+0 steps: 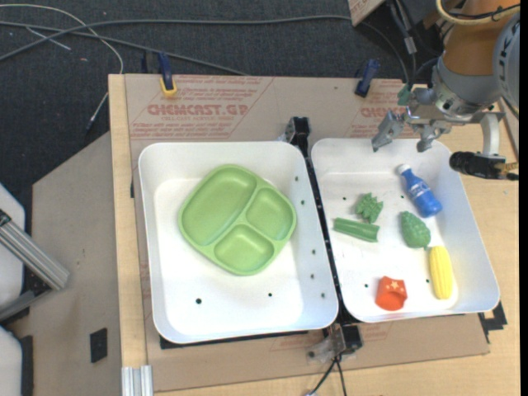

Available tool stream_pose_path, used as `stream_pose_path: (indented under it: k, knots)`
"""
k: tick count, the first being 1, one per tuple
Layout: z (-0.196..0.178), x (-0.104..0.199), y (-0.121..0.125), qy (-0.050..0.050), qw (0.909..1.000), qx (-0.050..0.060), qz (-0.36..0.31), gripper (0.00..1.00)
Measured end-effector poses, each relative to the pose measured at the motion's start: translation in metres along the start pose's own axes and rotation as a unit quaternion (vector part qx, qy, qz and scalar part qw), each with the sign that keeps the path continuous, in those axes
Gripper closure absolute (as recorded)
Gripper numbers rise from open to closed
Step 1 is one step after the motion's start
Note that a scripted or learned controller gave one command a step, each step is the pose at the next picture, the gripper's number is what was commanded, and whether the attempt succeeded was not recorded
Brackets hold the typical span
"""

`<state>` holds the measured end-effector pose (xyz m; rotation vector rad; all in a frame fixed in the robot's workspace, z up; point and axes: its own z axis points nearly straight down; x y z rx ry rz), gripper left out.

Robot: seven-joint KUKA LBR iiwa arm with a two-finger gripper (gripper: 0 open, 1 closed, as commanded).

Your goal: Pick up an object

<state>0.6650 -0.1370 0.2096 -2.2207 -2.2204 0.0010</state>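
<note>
claw (pixel 404 141) spread, holding nothing, above right bin (pixel 346 159) far edge | blue bottle (pixel 419 192) just below-right, apart

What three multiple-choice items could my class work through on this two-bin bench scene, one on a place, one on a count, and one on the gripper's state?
1. Where does the green divided plate lie?
A. In the left bin
B. In the right bin
C. On the cardboard outside both bins

2. How many loose items lie in the right bin?
A. Two
B. Four
C. Six

3. How is the gripper now?
A. Shut on the blue bottle
B. Open, above the right bin's far edge, holding nothing
C. Shut on the corn cob

Answers:
1 A: the plate sits in the middle of the left bin.
2 C: bottle, corn, red pepper, and three green vegetables make six.
3 B: the fingers stand apart with nothing between them.
</note>
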Motion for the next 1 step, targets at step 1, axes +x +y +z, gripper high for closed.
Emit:
stream_pose_path:
  k: [1]
  knots:
    - [-0.0002, 0.0, 0.0001, 0.0, 1.0, 0.0, 0.0, 0.0]
